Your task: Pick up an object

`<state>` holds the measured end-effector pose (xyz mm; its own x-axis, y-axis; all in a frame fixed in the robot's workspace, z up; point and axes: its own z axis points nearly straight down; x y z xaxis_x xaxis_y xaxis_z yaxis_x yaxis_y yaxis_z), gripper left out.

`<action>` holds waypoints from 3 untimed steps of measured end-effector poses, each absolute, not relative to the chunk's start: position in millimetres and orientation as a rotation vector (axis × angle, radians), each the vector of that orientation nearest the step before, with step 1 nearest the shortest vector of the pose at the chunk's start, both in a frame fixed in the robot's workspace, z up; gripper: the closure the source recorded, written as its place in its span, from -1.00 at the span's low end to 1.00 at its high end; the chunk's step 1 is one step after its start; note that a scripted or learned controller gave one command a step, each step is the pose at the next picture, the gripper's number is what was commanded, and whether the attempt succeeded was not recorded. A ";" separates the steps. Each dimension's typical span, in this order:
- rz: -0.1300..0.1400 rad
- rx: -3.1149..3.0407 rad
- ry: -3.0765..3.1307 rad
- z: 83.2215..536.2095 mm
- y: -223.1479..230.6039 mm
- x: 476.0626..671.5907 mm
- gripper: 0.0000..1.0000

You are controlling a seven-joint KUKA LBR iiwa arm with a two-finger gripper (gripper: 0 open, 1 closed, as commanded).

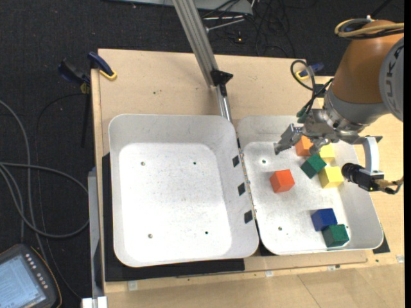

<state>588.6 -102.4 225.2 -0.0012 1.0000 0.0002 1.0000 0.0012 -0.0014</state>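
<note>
Approach step: the hand (290, 140), grip state indiscernible, hangs low over the right bin (270, 239) beside an orange block (303, 145). Next, a descent centred on one block; the red cube (282, 180) lies clear nearby.

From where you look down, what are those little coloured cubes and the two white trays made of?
The cubes, such as the orange cube and the blue cube, look like painted wood or matte plastic: flat solid colour, crisp edges, no gloss. The view leaves open which. The left tray and right tray look like thin moulded plastic: rounded corners, smooth white walls, floors speckled with dark scuffs.
</note>
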 end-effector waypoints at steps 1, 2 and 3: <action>0.001 -2.221 -2.221 225.2 -102.5 588.6 -1.00; 0.006 -2.220 -2.217 174.0 -101.1 577.9 -1.00; 0.007 -2.219 -2.217 109.5 -100.1 575.3 -1.00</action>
